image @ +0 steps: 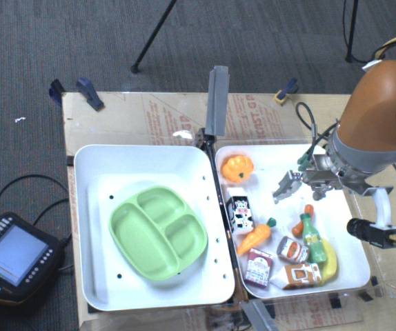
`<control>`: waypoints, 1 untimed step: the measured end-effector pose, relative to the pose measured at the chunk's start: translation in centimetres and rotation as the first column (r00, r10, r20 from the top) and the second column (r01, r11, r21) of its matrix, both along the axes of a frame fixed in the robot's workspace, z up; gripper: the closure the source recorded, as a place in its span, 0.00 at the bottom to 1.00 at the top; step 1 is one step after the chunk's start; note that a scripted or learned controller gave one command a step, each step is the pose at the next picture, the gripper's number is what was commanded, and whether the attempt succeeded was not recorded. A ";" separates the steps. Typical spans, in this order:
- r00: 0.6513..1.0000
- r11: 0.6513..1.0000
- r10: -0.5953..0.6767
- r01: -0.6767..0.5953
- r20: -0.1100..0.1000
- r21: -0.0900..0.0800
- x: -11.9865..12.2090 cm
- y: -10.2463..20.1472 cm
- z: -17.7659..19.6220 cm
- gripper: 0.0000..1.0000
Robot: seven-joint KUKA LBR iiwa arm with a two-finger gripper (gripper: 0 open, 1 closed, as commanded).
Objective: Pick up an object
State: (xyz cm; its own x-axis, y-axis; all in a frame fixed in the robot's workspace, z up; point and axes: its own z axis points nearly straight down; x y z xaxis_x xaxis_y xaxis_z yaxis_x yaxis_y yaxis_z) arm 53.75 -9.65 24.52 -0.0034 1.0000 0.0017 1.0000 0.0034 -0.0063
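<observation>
White plastic walls of the right bin [363, 267] hem in a heap of toy food, and the gripper [285, 186] hangs above the bare floor near the bin's middle, fingers apart, nothing between them. Any 1 item will do. The pumpkin [236, 167] sits alone in the far left corner, well apart from the rest, so it looks the cleanest target. The carrot [254, 238] lies aslant just beside the milk carton [239, 214]. Bottle [312, 238], banana [329, 262] and can [292, 249] are packed touching in the near right corner, where fingers would likely jam or nudge neighbours. I'd judge the best course is to centre over the pumpkin, keep the fingers wide, drop straight down, and close across its round sides. The green plate [158, 233] in the left bin [87, 185] is too flat to bother with.
</observation>
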 end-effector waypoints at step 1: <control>0.966 0.966 0.259 -0.259 0.000 0.002 -0.1 0.0 -14.7 0.00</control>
